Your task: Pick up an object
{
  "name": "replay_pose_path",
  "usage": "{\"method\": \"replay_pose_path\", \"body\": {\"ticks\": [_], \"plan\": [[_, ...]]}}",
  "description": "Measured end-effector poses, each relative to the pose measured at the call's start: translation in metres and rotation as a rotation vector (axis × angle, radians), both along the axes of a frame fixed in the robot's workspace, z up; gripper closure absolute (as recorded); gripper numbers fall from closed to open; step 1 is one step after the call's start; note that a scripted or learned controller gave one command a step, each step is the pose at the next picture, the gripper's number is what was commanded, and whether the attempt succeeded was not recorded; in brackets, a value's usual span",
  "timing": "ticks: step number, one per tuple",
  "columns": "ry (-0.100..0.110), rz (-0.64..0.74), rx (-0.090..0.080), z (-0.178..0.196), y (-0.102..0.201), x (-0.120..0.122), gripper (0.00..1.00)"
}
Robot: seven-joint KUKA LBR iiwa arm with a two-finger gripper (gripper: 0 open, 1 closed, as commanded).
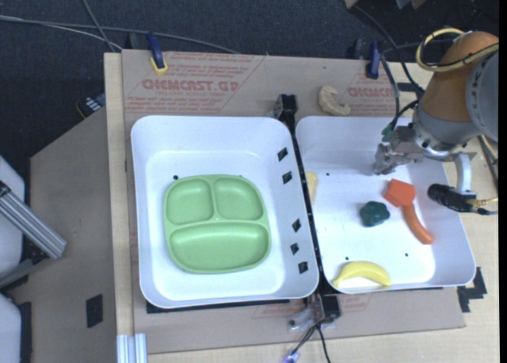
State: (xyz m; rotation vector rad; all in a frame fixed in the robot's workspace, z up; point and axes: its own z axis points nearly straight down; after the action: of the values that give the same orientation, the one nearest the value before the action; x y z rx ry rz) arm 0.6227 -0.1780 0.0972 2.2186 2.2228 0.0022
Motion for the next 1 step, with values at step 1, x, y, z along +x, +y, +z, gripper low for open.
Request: {"method": "replay_pose_path", "body": {"ticks": [1], "plan": [[-0.003, -0.002, -0.002, 0.0504, -0.0063, -0.0059, 1.0]]}}
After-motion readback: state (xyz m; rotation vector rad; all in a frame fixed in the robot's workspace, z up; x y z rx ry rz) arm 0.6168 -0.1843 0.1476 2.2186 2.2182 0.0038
